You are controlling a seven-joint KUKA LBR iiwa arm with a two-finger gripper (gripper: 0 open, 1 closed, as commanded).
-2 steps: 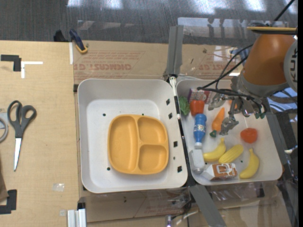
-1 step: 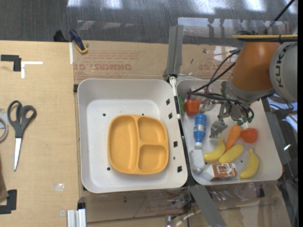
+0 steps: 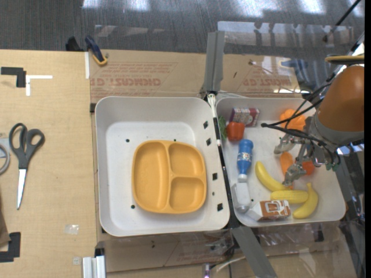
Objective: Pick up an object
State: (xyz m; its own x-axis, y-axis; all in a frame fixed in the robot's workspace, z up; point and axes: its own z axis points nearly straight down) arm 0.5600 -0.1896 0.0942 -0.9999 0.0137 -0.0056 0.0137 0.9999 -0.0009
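- Crowding is the main risk: the small orange carrot-like piece (image 3: 288, 162) lies in the right white bin (image 3: 333, 213), touching the curved yellow plastic bananas (image 3: 290, 193).
- Gripper (image 3: 294, 165) hangs over that piece; I cannot tell its state, so a close could miss or nudge the bananas.
- Blue-capped clear bottle (image 3: 243, 167) and yellow divided plate (image 3: 170, 176) lie clear of trouble.

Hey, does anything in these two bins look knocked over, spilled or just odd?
Nothing looks spilled or broken. The bottle lies on its side in the right bin, among bananas and other items strewn loosely. In the left bin the yellow divided plate sits flat, slightly askew.
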